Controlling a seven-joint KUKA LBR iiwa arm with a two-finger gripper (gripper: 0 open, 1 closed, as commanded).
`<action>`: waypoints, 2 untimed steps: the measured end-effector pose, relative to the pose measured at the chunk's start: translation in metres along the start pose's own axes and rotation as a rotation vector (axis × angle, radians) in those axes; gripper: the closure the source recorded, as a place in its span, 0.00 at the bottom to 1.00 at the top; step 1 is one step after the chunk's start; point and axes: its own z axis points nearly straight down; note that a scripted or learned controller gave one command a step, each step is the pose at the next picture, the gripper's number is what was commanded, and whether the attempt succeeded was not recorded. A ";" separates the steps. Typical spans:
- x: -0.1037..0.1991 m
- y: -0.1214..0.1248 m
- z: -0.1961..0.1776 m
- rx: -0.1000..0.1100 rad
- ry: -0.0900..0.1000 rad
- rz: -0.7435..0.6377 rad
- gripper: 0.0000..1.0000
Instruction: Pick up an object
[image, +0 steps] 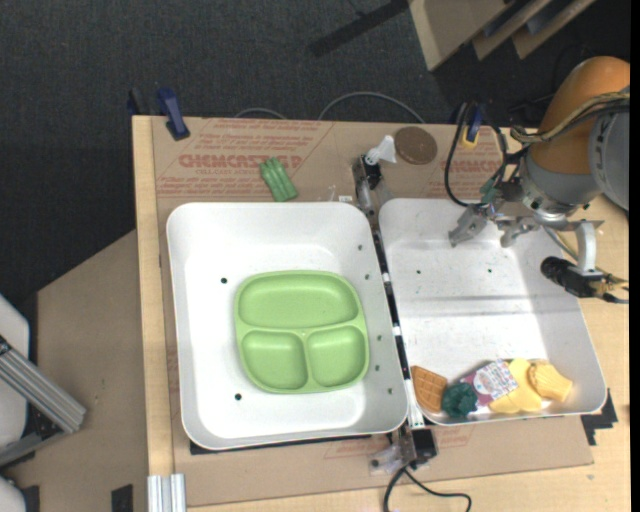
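Cardboard covers the tabletop (240, 160) that carries two white bins. Nearest, along the front wall of the right bin (560, 330), lies a small heap of objects: a waffle piece (429, 386), a dark green lump (460, 400), a round wrapped item (495, 379) and yellow pieces (535, 388), all touching. The left bin (200, 260) holds a green divided plate (300, 331). Farther back, the gripper (487, 228) hangs over the right bin's rear edge, its two fingers spread apart, with nothing between them, well apart from the heap
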 end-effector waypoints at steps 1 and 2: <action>-0.051 0.005 0.004 0.000 -0.001 0.002 0.00; -0.052 0.018 0.041 0.011 0.010 -0.003 0.00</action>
